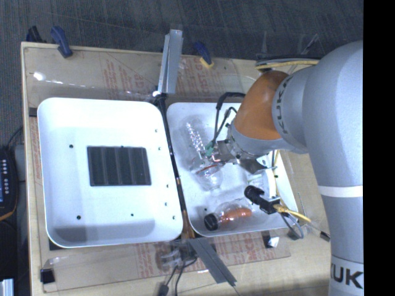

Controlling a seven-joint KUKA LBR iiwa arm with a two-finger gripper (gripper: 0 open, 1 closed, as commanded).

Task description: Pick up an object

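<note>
Pickup not yet shown done: grey two-finger gripper (216,156) low in the right shallow white bin (185,214), its grip impossible to judge

Nearest, below the tool, an orange-and-black bottle-like object (229,216); just beside its tip a clear crinkled plastic item (208,174); beyond, a glittering clear wrapper (196,137); nothing visibly lifted

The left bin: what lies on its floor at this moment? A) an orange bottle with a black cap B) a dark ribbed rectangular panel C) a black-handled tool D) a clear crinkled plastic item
B: the left bin carries a dark ribbed rectangular panel at its middle; the orange bottle and the clear plastic item lie in the right bin.
</note>
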